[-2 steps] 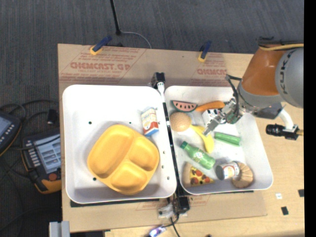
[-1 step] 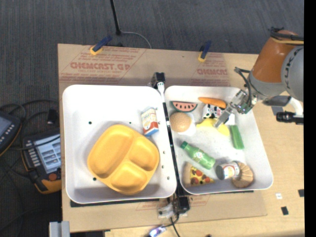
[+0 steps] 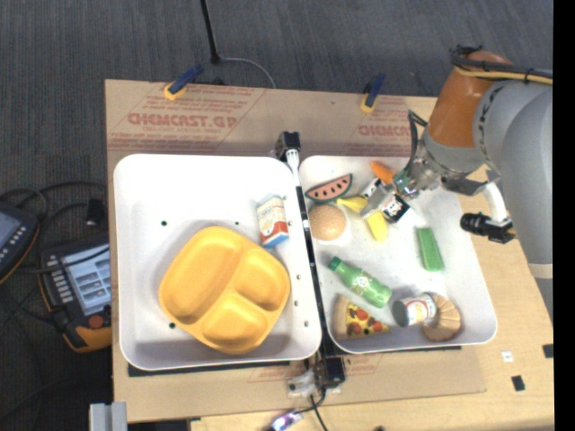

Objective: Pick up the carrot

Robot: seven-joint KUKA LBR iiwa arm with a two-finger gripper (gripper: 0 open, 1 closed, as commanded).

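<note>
Two shallow white bins sit side by side on a tabletop (image 3: 180,115) covered in printed cardboard. The left bin (image 3: 144,196) is smooth plastic and holds a glossy yellow divided tray (image 3: 225,287) with rounded lobes, plus a small carton (image 3: 273,220) standing at its right wall.

The right bin (image 3: 476,303) is crowded. At the far side lie a watermelon slice (image 3: 328,189), a tan round bun (image 3: 327,222) and a yellow piece (image 3: 375,227). Mid-bin are a flat green bar (image 3: 430,248) and a green bottle (image 3: 359,282) lying on its side. At the near side are a pizza slice (image 3: 358,321), a small can (image 3: 413,311) and a brown rounded item (image 3: 443,320).

The carrot (image 3: 382,171), a short orange taper, lies at the far edge of the right bin. It is partly covered by the gripper (image 3: 395,194), so only its far tip is clear.

The arm enters from the right, with its orange band above the grey wrist, and angles down and left into the far part of the right bin. The jaws are small, dark and mixed with a black-and-white object beneath them; whether they are open or closed cannot be told, nor whether they touch the carrot.
</note>
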